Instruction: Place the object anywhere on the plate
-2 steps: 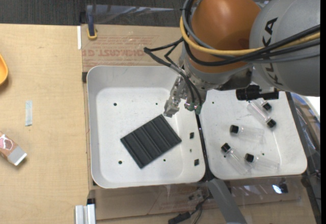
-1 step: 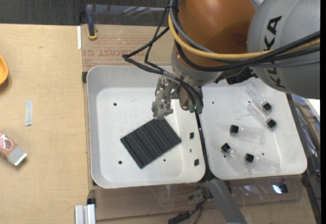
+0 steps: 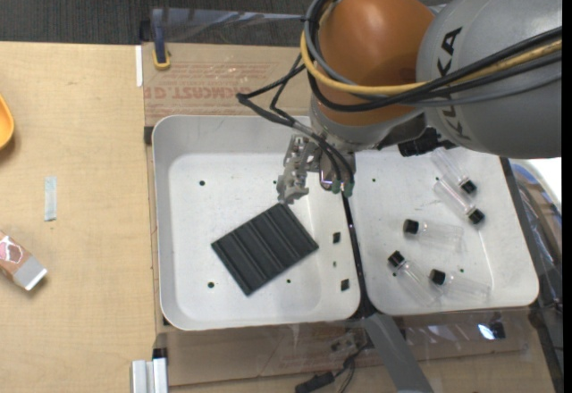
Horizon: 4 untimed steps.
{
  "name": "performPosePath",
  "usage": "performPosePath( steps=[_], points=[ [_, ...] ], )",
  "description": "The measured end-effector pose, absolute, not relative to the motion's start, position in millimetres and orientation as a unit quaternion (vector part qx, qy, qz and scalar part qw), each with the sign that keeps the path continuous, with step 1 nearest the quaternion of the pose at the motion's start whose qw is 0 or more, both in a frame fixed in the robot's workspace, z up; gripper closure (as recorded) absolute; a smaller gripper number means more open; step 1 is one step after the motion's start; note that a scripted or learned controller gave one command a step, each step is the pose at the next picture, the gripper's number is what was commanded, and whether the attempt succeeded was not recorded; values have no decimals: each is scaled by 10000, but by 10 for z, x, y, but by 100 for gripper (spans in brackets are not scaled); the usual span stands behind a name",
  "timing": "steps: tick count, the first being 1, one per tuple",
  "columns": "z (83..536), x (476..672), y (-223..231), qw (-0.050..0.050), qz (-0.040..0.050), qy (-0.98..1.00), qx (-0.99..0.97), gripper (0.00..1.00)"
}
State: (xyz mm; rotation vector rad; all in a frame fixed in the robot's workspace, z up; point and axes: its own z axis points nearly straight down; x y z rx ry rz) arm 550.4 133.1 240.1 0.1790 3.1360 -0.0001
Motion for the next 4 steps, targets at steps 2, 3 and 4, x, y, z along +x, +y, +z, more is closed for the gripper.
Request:
performPosePath(
  steps=[2, 3, 4],
  points=[
    [2402, 5504, 1331, 3, 0, 9984, 571, 0],
    [2402, 5504, 1331, 3, 0, 9984, 571, 0],
    [2402, 5504, 1331, 3, 0, 9984, 571, 0]
  ],
)
